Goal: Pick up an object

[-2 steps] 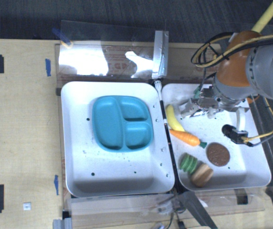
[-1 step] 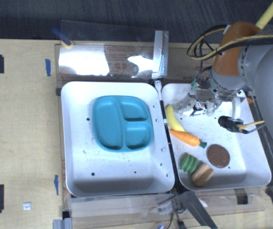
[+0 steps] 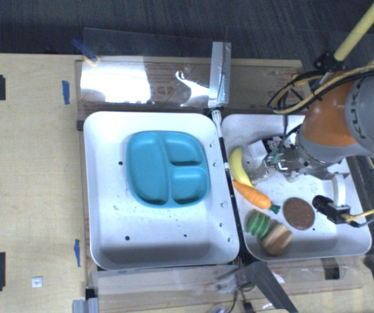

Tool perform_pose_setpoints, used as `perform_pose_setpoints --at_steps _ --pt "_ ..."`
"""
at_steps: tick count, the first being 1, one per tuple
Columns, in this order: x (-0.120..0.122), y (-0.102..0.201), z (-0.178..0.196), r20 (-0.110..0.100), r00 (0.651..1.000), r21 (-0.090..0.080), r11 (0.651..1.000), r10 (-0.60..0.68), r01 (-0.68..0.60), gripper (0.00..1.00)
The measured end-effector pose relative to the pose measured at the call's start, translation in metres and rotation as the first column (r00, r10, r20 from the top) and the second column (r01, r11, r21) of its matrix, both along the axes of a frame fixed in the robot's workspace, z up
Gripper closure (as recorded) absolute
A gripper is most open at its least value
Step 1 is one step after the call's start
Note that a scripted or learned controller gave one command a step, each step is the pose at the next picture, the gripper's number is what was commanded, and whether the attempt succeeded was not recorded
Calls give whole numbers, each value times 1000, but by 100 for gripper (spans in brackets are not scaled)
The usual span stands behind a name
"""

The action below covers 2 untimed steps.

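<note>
Two white bins sit side by side on the bench, and the sorting between them looks deliberate: the left bin (image 3: 102, 194) holds just a blue tray (image 3: 168, 168), while the small items to be picked are crowded into the right bin (image 3: 356, 237), on the arm's side.

The tray is smooth moulded plastic with rounded corners, split into one large compartment and two smaller ones. It lies flat near the middle of its bin, which has a glossy floor with a few dark specks.

In the right bin, a yellow banana (image 3: 239, 167) lies along the left wall, curved and smooth. Its lower end is near the orange carrot (image 3: 252, 195), a tapered piece with a green tip, set at a slant. Below that is a green ribbed piece (image 3: 259, 223) touching a tan rounded block (image 3: 277, 238), both likely toy food. A flat brown disc (image 3: 298, 214) with a grainy face lies just right of them.

The gripper (image 3: 279, 156) hangs low over the bin's upper part, just right of the banana. Cables and the wrist clutter it, so I cannot tell how wide it stands or whether it has anything. The banana seems the likeliest target, being nearest.
</note>
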State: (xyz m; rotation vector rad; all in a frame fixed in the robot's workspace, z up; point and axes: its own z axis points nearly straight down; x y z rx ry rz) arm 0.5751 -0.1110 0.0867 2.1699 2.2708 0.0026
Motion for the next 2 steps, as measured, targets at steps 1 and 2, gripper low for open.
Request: perform_pose_setpoints --at_steps 1,2 --pt "2 -1 12 9 1000 -1 1000 -4 4 100" --pt "2 -1 11 7 1000 0 1000 -4 4 0"
